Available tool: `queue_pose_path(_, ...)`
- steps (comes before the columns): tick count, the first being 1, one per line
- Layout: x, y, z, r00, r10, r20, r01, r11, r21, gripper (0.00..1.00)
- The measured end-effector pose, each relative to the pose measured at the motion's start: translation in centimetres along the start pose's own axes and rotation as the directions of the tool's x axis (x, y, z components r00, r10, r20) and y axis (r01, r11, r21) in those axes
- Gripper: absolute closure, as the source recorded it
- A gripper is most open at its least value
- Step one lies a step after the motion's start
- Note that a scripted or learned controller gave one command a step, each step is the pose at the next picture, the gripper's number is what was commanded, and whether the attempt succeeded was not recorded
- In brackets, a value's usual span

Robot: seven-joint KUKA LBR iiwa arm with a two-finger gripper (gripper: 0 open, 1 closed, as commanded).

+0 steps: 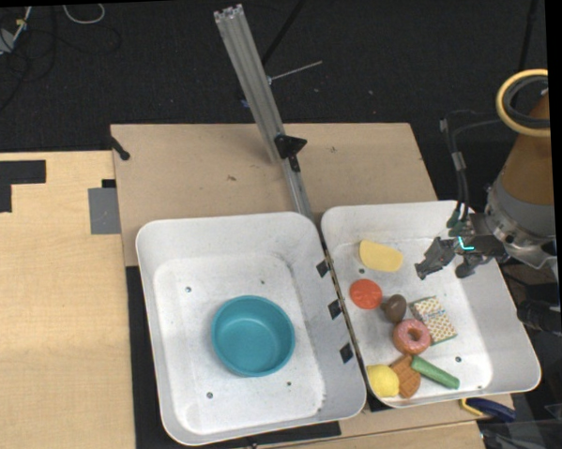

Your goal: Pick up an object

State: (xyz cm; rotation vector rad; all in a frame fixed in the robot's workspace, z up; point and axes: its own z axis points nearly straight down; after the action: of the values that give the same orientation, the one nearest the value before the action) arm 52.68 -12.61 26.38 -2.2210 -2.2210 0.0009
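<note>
Nothing is picked yet; the gripper (pixel 449 260) hangs over the right bin (pixel 502 348), its jaws spread and bare; the toys, a donut (pixel 412 336) among them, lie along that bin's left side; descent, grasp and lift all remain.

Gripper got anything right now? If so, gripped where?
Nothing held. The gripper hangs open over the right bin, with bare bin floor between its fingers; the yellow piece and the checkered item lie apart from it.
</note>
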Motion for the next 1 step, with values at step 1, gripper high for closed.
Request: queue_pose_path(1,0.00,0.00,0.00,1.000,0.000,0.000,0.000,1.000,0.000,0.00)
